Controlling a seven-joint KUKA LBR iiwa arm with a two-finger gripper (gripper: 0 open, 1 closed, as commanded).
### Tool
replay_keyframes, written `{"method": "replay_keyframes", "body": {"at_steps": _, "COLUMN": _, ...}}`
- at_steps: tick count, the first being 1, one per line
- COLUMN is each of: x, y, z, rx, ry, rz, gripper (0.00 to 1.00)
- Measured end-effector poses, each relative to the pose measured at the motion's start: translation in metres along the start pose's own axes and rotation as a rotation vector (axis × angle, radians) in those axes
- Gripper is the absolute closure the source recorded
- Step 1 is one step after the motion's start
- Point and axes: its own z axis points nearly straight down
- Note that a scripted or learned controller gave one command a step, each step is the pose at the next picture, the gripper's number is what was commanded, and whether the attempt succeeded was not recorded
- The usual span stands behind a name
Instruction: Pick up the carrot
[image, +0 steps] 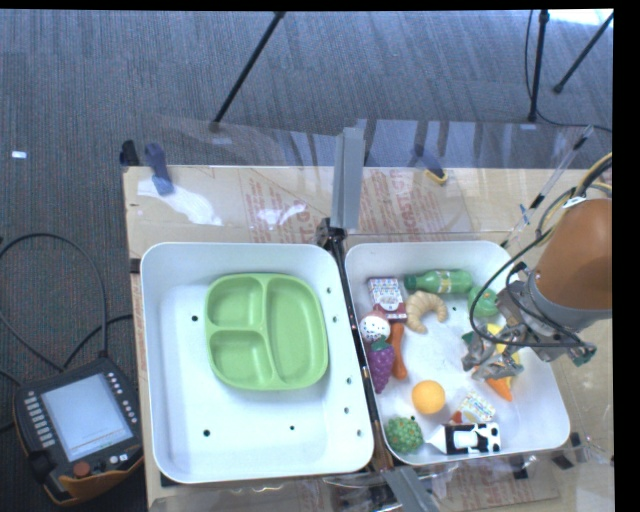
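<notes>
While the green tray (267, 331) sits in the left bin, the carrot (399, 351) lies just right of it across the bin wall, beside the grapes (380, 365). Far right of the tray, the gripper (497, 362) hovers over clutter; whether it is parted or closed I cannot tell. It should travel left, align along the carrot, and descend clear of the grapes.

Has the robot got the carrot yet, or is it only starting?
Nothing looks done yet: the carrot lies in the right bin, beside the purple grapes. The gripper is low over that bin's right side, above other toys and apart from the carrot. Left: move across to the carrot, grasp it and lift.
</notes>
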Motion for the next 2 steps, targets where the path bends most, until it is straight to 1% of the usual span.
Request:
{"method": "replay_keyframes", "body": {"at_steps": 1, "x": 0.016, "y": 0.006, "z": 0.011, "rx": -0.003, "ry": 0.005, "rz": -0.325, "gripper": 1.0}}
{"method": "replay_keyframes", "body": {"at_steps": 2, "x": 0.007, "y": 0.056, "z": -0.135, "rx": 0.009, "ry": -0.003, "rz": -0.172, "gripper": 1.0}}
